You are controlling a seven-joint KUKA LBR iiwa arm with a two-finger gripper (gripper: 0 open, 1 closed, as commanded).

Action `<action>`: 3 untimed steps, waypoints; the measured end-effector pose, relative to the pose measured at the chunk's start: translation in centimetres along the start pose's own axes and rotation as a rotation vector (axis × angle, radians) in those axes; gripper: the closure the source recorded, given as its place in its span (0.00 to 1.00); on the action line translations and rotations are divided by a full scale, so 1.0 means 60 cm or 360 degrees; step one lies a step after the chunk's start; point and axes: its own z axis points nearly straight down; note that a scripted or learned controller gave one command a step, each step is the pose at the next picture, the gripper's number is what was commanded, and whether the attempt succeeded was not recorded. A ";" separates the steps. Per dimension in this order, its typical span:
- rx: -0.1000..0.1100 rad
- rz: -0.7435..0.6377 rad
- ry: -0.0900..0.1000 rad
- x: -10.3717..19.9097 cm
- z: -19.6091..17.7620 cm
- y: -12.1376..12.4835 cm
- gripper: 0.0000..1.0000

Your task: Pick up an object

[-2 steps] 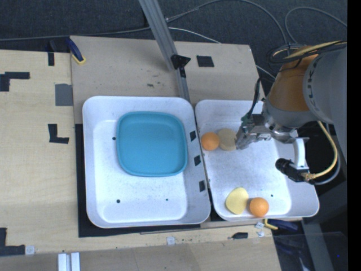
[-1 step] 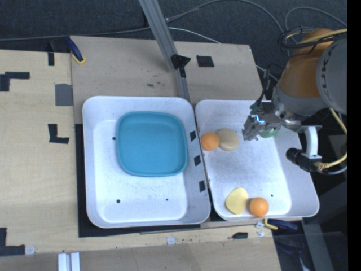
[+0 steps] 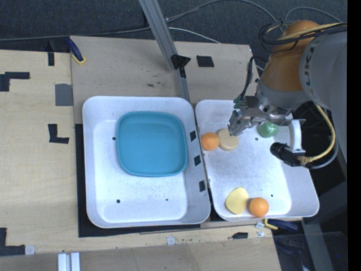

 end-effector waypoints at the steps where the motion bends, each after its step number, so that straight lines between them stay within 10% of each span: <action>1: 0.0000 -0.0002 0.0000 0.092 -0.022 0.023 1.00; 3: 0.0001 -0.0001 0.0000 0.257 -0.015 0.088 1.00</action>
